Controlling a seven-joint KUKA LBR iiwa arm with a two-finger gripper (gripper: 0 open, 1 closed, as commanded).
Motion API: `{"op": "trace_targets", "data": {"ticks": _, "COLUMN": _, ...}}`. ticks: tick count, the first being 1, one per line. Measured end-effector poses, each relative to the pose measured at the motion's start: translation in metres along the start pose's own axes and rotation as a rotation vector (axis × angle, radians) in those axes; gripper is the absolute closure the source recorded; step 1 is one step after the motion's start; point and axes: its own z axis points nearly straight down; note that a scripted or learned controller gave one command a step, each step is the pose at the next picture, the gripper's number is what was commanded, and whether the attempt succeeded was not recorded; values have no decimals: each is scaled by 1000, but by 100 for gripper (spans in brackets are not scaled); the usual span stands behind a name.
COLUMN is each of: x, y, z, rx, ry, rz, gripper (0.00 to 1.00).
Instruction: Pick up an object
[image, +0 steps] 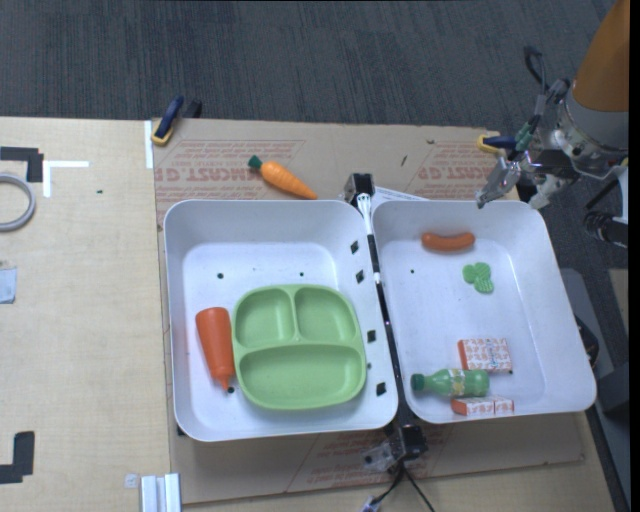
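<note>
Near to far. At the lower edge of the right bin (560, 300) lie a small red-and-white packet (482, 407), a green toy bottle (452, 382) on its side just above it, and a red-and-white carton (485, 355). All three sit close together, which would crowd a grasp.

In the left bin (180, 300), a green divided plate (299, 346) fills the centre; an orange cylinder (214, 345) lies just beside its left edge.

Mid-bin right: green discs (480, 277); above them, a toy sausage (447, 240), lying apart and unobstructed, a likely candidate.

A toy carrot (282, 177) rests on the cardboard beyond the bins.

The gripper (515, 165) hovers at upper right, over the right bin's far rim, holding nothing; how far the fingers are spread cannot be determined.
</note>
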Motion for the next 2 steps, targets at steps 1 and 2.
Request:
{"op": "trace_targets", "data": {"ticks": 1, "x": 23, "y": 11, "z": 118, "rx": 1, "ry": 0, "rz": 57, "gripper": 0}}
{"op": "trace_targets", "data": {"ticks": 2, "x": 22, "y": -10, "z": 168, "rx": -1, "ry": 0, "rz": -424, "gripper": 0}}
